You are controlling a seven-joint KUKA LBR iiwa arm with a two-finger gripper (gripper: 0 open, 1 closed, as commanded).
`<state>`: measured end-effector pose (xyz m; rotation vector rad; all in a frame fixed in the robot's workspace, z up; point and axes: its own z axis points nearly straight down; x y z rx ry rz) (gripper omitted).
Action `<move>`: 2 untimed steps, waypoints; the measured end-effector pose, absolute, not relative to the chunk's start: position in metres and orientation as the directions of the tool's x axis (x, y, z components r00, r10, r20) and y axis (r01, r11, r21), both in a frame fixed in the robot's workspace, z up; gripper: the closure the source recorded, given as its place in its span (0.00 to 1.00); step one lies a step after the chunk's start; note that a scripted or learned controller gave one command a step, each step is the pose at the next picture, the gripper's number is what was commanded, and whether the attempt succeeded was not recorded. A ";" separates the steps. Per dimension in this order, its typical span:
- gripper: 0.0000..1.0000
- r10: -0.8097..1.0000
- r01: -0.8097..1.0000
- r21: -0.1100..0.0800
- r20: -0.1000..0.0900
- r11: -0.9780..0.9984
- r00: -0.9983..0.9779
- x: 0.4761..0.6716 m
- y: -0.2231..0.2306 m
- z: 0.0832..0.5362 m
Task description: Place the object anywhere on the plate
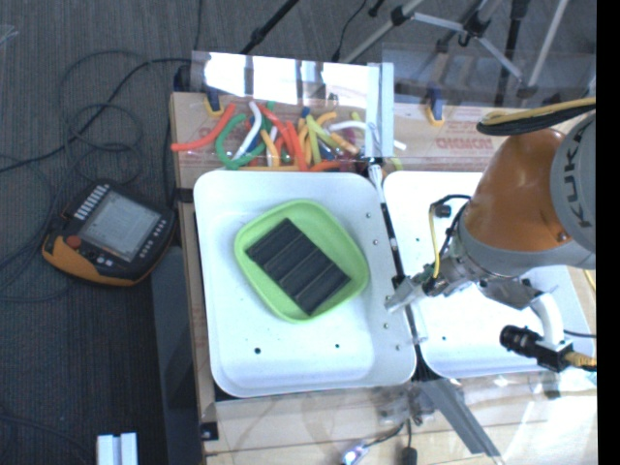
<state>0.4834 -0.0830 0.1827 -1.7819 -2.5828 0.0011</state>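
1. The object here is a dark ribbed slab (297, 264), lying flat on the green plate (254, 235) in the left bin (291, 361), well off to the left of the arm (528, 197). Judged from how it lies, the task's goal looks already met.

2. Handling, as a guess: the slab looks flat, stiff and fairly light, with parallel grooves running along its length. The ribs should give some friction, but it lies so low that fingers would have little edge to catch. The best hold would likely be across its narrow width, near the middle, fingers coming straight down on the two long edges.

3. The plate looks like thin plastic with a raised rim, so it may slide or tip in the bin if pressed off-centre.

4. The gripper (412, 294) sits below the orange wrist, at the right bin's (484, 356) left edge, just beside the wall between the two bins. Its state I cannot tell; the wrist and cabling hide it, and nothing is seen held.

5. Counts: one slab, one plate, two white bins, one arm. Behind the bins, up and left of the gripper, lies a tangle of coloured tubes (276, 139), too knotted to count. One pendant (108, 232) sits on the floor, far left of the gripper.
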 end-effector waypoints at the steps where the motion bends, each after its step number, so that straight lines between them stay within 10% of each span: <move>1: 1.00 0.900 0.900 -0.002 0.002 0.435 -0.435 0.511 -0.043 0.183; 2: 0.00 0.901 0.901 -0.002 0.003 0.435 -0.435 0.511 -0.043 0.183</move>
